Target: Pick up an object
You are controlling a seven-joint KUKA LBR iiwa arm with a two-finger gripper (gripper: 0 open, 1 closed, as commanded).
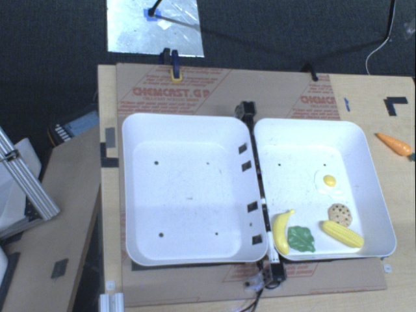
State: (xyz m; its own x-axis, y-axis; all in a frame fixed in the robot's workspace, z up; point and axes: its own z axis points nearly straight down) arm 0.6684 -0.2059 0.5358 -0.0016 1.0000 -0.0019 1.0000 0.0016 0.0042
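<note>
In the near part of the right-hand shallow white bin [370,155] we note a yellow plastic corn cob [342,234], lying free by the bin's right wall. Its long axis slants across the bin floor. We judge it the pick nearest an arm entering from the right, best gripped across that axis.

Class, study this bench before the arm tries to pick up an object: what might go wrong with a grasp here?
1. The banana and the green leafy piece touch, so fingers closing on one may nudge or catch the other.
2. The banana lies against the right bin's wall, leaving little finger room on that side.
3. The fried egg and cookie look flat, so fingers may slide over them.
</note>
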